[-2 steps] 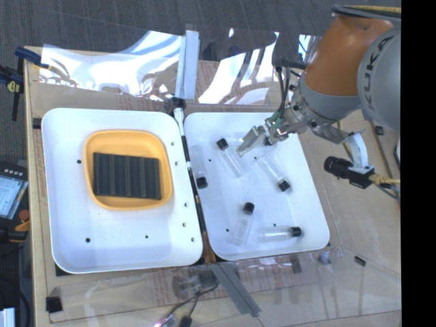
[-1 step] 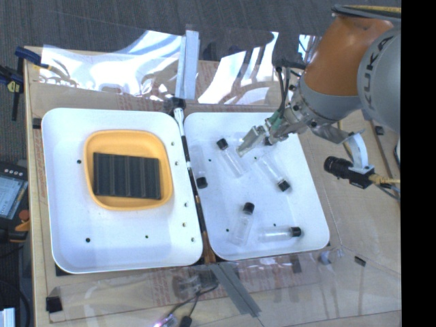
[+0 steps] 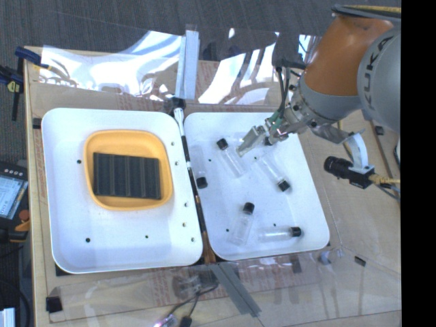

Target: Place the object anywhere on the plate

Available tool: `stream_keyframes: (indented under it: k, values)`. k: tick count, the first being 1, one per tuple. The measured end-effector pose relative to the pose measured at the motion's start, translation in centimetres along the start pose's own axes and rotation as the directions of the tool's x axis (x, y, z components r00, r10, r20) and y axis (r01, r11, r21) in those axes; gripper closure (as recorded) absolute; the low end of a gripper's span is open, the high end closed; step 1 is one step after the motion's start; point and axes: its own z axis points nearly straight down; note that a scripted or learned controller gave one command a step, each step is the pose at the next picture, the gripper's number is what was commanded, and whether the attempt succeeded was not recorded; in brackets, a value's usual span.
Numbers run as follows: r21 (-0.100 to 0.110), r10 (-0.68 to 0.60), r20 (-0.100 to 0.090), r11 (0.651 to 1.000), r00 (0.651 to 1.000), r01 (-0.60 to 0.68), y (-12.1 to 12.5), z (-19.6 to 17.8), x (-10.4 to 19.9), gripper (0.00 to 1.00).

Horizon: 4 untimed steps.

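Observation:
Several clear vials with black caps lie in the right bin (image 3: 310, 203): one (image 3: 229, 155) at the upper left, one (image 3: 276, 174) in the middle right, one (image 3: 242, 225) lower down, and one (image 3: 279, 234) near the front edge. A yellow plate (image 3: 102, 146) with a dark ridged insert (image 3: 127, 174) sits in the left bin (image 3: 68, 237). My gripper (image 3: 251, 140) hangs over the upper part of the right bin, just right of the upper-left vial and pointing left. I see nothing held in it.
A small black cap (image 3: 201, 181) lies at the right bin's left wall. Crumpled clear plastic (image 3: 136, 67) stands behind both bins. The arm's orange band (image 3: 340, 39) looms over the right bin's far right corner.

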Motion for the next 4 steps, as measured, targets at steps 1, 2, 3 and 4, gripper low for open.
stream_keyframes:
  k: [1, 2, 3, 4]
  values:
    - [0.000, 0.000, 0.000, 1.000, 1.000, 0.000, 0.00, 0.00, 0.00, 0.00]
    - [0.000, 0.000, 0.000, 1.000, 1.000, 0.000, 0.00, 0.00, 0.00, 0.00]
    - [0.000, 0.000, 0.000, 1.000, 1.000, 0.000, 0.00, 0.00, 0.00, 0.00]
    - [0.000, 0.000, 0.000, 1.000, 1.000, 0.000, 0.00, 0.00, 0.00, 0.00]
